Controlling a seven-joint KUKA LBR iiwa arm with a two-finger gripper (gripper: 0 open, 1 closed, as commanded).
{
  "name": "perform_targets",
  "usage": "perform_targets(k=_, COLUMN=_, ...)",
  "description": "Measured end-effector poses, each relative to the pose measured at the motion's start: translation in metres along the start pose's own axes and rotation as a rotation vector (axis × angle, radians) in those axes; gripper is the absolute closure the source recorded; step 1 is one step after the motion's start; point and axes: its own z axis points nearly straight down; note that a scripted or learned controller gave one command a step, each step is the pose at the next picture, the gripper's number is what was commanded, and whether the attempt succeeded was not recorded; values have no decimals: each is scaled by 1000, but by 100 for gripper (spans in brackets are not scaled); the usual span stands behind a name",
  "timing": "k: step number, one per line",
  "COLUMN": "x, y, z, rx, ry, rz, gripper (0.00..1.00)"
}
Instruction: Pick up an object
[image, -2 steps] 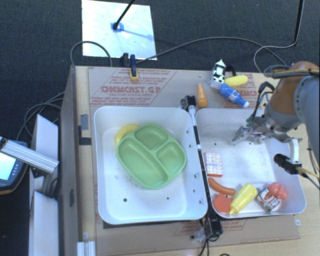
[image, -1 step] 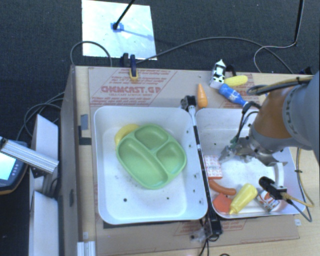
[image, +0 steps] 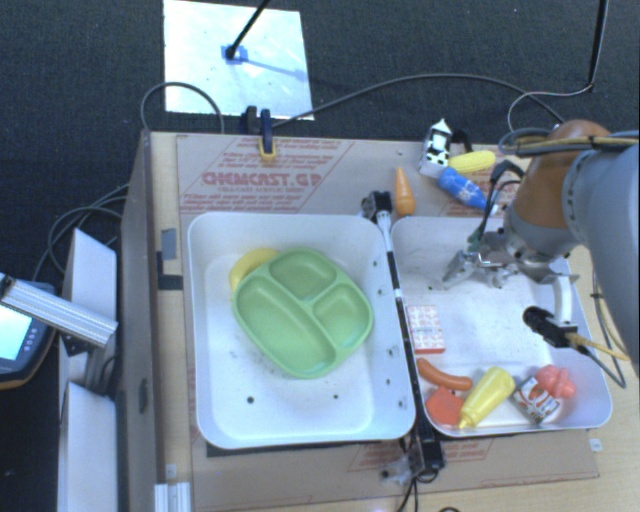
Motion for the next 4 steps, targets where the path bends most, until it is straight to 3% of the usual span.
perform_targets(k=1, x=0, y=1, z=-11, rx=-2, ry=-1, rz=-5, gripper=100)
perform_targets(k=2, x=94, y=13, z=-102, rx=-4, ry=3, rz=-3, gripper=100)
perform_targets(k=3, x=128, y=-49, z=-100, rx=2, ry=2, rz=-1, gripper=100)
perform_targets(k=4, x=157, y=-92, z=-100, rx=3, ry=2, rz=-1, gripper=100)
